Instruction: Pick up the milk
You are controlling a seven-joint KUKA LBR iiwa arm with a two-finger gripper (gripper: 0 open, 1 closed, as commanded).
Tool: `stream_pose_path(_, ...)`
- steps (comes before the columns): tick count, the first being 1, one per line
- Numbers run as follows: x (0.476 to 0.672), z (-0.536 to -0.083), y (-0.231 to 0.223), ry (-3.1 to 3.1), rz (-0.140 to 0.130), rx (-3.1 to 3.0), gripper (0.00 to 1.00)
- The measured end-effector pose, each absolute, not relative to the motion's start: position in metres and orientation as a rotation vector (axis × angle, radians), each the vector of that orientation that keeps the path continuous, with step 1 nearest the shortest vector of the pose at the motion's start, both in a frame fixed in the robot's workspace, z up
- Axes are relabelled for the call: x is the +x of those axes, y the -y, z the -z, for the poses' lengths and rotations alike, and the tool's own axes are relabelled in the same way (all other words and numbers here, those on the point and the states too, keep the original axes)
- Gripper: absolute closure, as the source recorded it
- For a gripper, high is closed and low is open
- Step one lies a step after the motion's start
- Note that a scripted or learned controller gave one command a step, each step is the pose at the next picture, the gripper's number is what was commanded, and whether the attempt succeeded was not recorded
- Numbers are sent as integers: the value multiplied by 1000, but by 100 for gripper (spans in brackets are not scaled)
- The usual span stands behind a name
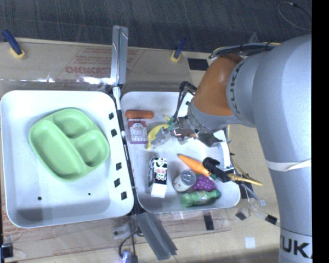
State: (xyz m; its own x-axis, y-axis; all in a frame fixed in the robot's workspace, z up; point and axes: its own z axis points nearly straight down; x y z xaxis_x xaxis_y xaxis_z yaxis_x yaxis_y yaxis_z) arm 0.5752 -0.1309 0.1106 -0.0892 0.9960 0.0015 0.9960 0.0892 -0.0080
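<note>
The milk point(158, 176) is a small carton with black and white cow patches. It lies near the front of the right bin point(132, 101), beside the bin's left wall. My gripper point(169, 134) hangs over the middle of that bin, right above a yellow banana point(155, 133). It sits well behind the milk and does not touch it. The grey arm with its orange band point(219, 86) reaches in from the right and hides the bin's back right part.
Around the milk lie a silver can point(183, 181), a carrot point(193, 164), purple grapes point(205, 183) and a green vegetable point(200, 198). A sausage point(139, 114) and a reddish packet point(137, 131) lie at the back left. The left bin point(11, 163) holds a green divided plate point(69, 142).
</note>
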Motion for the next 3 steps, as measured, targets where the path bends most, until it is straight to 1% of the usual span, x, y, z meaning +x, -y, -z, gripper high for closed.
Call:
stream_pose_path(1,496,-89,122,2354,-5,-2070,0)
stream_pose_path(2,478,-90,122,2321,-1,-2113,0)
stream_pose_path(3,477,-107,136,2206,-1,-2231,0)
